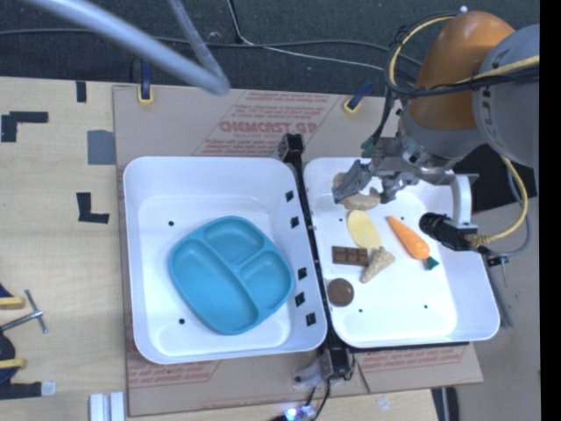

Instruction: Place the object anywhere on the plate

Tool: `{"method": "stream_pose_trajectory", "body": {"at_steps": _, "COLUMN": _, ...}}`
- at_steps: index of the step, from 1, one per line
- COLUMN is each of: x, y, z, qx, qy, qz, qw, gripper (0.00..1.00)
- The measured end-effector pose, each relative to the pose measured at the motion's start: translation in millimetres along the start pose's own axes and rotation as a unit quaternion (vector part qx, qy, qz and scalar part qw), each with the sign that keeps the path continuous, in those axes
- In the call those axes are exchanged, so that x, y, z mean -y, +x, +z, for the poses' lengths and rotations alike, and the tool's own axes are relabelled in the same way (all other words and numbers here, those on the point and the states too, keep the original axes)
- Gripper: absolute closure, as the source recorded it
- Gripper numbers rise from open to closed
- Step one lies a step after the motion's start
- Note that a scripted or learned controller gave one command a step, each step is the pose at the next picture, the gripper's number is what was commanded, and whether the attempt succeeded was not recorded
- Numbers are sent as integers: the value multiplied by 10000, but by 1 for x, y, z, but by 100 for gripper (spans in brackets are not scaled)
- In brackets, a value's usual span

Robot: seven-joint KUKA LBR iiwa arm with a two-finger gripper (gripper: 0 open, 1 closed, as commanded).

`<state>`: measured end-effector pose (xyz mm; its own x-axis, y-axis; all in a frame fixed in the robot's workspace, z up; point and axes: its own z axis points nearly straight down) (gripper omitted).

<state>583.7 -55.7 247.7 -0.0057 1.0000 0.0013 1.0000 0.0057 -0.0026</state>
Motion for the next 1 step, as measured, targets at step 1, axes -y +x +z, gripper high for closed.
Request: {"method": "stream_pose_trajectory", "body": {"at_steps": 1, "x": 9, "y": 51, "z": 15, "qx": -1, "qy": 5, "qz": -1, "qw": 10000, "gripper": 100}}
